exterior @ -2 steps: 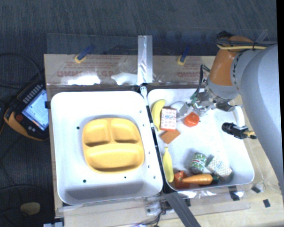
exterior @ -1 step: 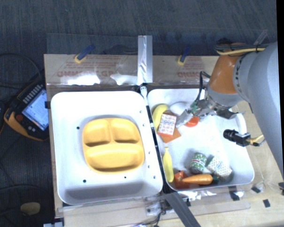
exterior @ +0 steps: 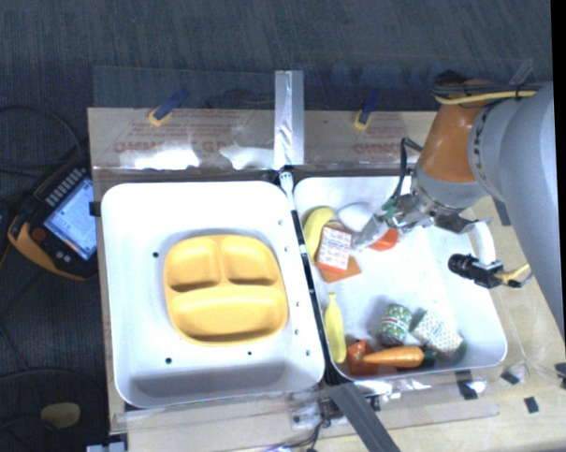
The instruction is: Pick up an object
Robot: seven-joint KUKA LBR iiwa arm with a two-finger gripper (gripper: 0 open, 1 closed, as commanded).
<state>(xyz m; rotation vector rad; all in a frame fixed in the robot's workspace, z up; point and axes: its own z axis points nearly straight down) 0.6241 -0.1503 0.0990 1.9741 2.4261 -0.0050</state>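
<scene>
My gripper (exterior: 375, 228) reaches into the upper part of the right bin (exterior: 478, 305) from the right, tip pointing left and down. It hovers over a red object (exterior: 385, 241) and a white rounded object (exterior: 354, 213). Just left of the tip lies an orange and white carton (exterior: 335, 251), with a yellow banana (exterior: 315, 226) beside it. At the bin's front lie a second yellow piece (exterior: 333, 329), a carrot (exterior: 394, 358), a green patterned can (exterior: 394, 321) and a checkered packet (exterior: 439, 333). Nothing is visibly held.
The left bin (exterior: 133, 227) holds a yellow divided plate (exterior: 225, 287). A metal divider strip (exterior: 288, 108) stands at the back between the bins. A black fitting (exterior: 472, 266) on the arm hangs over the right bin's right side. A handheld controller (exterior: 66, 223) lies off the bench at left.
</scene>
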